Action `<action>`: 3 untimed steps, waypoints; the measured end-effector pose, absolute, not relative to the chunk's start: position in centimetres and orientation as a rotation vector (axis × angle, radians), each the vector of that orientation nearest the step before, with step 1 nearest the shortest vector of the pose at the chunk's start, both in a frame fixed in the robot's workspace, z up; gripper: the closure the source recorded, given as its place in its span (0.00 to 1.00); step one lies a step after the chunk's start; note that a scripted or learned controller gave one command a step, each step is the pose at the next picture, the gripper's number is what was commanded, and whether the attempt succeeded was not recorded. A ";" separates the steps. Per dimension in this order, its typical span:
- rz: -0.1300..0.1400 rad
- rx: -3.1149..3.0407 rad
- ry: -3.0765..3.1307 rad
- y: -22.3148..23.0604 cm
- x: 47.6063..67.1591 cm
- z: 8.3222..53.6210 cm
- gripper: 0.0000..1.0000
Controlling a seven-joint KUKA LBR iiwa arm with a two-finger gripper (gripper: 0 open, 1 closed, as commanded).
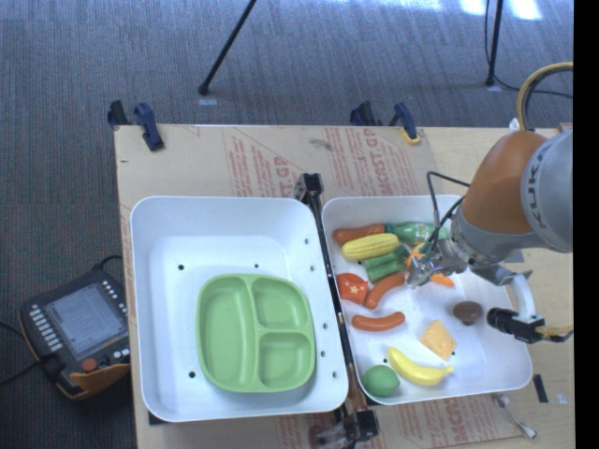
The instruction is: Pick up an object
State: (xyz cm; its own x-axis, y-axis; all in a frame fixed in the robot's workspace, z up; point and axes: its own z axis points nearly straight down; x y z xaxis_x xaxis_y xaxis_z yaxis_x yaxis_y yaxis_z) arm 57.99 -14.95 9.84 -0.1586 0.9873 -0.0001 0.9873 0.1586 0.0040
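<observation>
The gripper (pixel 426 271) hung low over the upper middle of the right bin (pixel 517 368), reached in from the right on the grey arm (pixel 524 204) with its orange band. Whether it was released or clenched could not be told — nothing was visibly held.

Nearest the tool lay a crowd of toy food. Just to its left, almost under it, sat the green pepper-like pieces (pixel 384 266) and an orange sausage (pixel 385 290), the sausage's long axis running slantwise from lower left up toward the tool. Slightly farther left and up lay the corn cob (pixel 371 246), its long axis roughly left to right, with an orange piece (pixel 359 234) just beyond it. My judgement is that the likeliest target was the sausage or the green pieces, since they lay closest — a short drop down and left would meet them, and the jaws would need to close across the sausage's slant rather than along it.

Farther from the tool, below it, lay a second sausage (pixel 378 322), a cheese wedge (pixel 438 340), a brown piece (pixel 467 312), a banana (pixel 417 367) and a lime (pixel 381 381). The red tomato (pixel 352 288) sat at the bin's left wall.

Farthest off, well to the left, the left bin (pixel 159 241) held a green divided plate (pixel 255 332).
</observation>
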 end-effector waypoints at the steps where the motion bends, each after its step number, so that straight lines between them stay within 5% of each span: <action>1: -0.001 1.739 2.623 -20.1 52.8 8.6 1.00; 3: 0.001 1.059 2.960 -9.8 58.7 15.1 1.00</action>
State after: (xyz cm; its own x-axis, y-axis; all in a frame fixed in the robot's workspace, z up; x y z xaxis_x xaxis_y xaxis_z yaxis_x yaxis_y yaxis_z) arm 58.70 -9.80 15.12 -0.7729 0.6346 0.0022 0.6346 0.7729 0.0000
